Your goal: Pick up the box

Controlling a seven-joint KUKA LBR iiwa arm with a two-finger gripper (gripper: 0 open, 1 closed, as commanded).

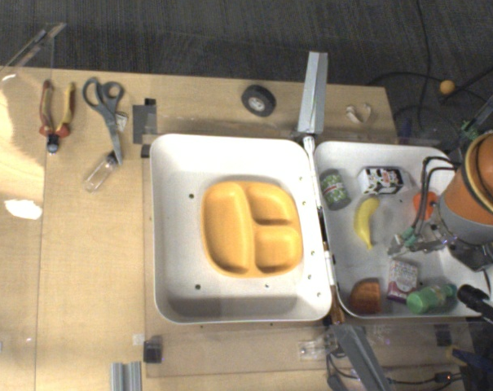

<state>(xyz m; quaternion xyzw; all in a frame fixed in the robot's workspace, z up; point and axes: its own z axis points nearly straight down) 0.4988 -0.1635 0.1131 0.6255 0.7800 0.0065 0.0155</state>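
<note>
The box [382, 179] is a small white carton with dark print, lying near the back of the right bin [344, 255]. My gripper [415, 241] hangs over the right half of that bin, in front of the box and a little to its right, well apart from it. It sits just above a purple and white packet [402, 277]. The grey arm with its orange band [484, 177] reaches in from the right and hides the bin's right side.
A green can [334, 189], a banana [365, 221], a brown round object [365, 295] and a green bottle [429, 298] share the right bin. A yellow divided tray [251, 226] lies in the left bin [177, 218]. Scissors [107, 108], pliers [54, 112] and a tape roll [258, 99] lie on the bench behind.
</note>
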